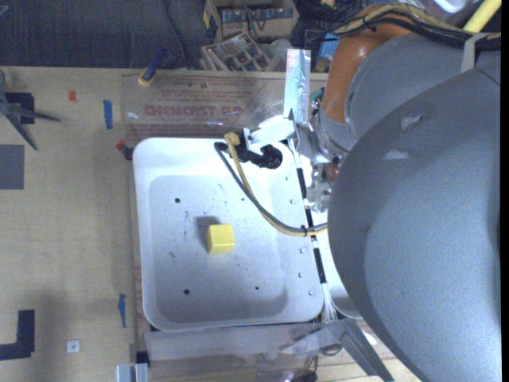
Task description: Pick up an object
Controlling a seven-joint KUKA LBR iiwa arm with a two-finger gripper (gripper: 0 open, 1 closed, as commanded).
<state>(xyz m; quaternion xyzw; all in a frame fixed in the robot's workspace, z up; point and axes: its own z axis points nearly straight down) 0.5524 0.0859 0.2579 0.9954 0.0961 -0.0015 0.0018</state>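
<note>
A small yellow block (pixel 221 238) lies near the middle of the left white bin (pixel 159 165), alone on its floor. My gripper (pixel 314 185) is over the bin's right rim, up and to the right of the block and well apart from it. The grey arm and its orange band hide most of the gripper.
The arm's large grey body (pixel 421 213) covers the right side of the view. A clear plastic sheet (pixel 199 102) lies behind the bin's far edge. Blue tape marks (pixel 108 114) and dark tools (pixel 20 114) sit on the wooden bench to the left.
</note>
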